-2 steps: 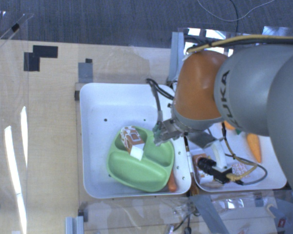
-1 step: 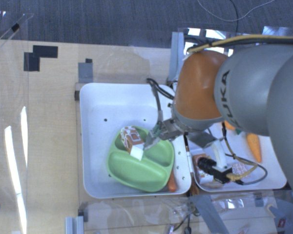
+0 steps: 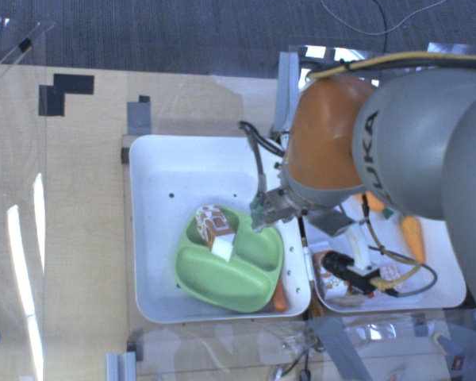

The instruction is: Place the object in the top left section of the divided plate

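The packet (image 3: 213,222) lies in the plate's (image 3: 222,284) top-left section. We cannot tell whether the gripper (image 3: 264,212) at the plate's rim is spread.

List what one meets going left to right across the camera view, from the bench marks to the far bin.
Black marks on the bench → brown-and-white object → tool → orange carrot

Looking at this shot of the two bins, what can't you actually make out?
Camera view:
Right bin: much of its floor hidden under the arm.
Orange item by the green plate: mostly hidden behind the plate's rim; unidentifiable.
Patterned object in the plate: print too small to read.
End effector: blurred; whether it touches the plate is unclear.
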`<action>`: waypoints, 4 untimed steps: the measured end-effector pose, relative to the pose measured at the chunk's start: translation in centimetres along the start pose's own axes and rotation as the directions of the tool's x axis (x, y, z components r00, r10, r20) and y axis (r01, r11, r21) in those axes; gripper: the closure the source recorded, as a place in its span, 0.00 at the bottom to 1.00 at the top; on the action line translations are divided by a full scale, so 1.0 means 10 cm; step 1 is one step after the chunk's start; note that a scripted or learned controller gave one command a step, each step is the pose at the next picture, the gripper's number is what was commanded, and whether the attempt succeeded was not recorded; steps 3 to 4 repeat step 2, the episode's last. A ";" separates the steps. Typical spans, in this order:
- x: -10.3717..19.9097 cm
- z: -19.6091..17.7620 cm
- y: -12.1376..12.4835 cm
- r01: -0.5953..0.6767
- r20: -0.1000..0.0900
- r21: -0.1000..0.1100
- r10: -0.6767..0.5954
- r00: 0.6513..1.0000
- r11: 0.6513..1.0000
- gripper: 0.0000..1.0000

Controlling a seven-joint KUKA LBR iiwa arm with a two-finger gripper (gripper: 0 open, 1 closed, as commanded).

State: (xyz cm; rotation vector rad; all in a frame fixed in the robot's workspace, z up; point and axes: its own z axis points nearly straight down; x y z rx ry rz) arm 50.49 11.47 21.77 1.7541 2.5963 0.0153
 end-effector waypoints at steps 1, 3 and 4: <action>-0.20 0.33 0.11 0.096 -0.002 0.008 -0.096 0.995 0.995 1.00; -0.20 0.33 0.11 0.095 -0.002 0.007 -0.095 0.995 0.995 0.00; -0.20 0.33 0.11 0.095 -0.002 0.007 -0.095 0.995 0.995 0.00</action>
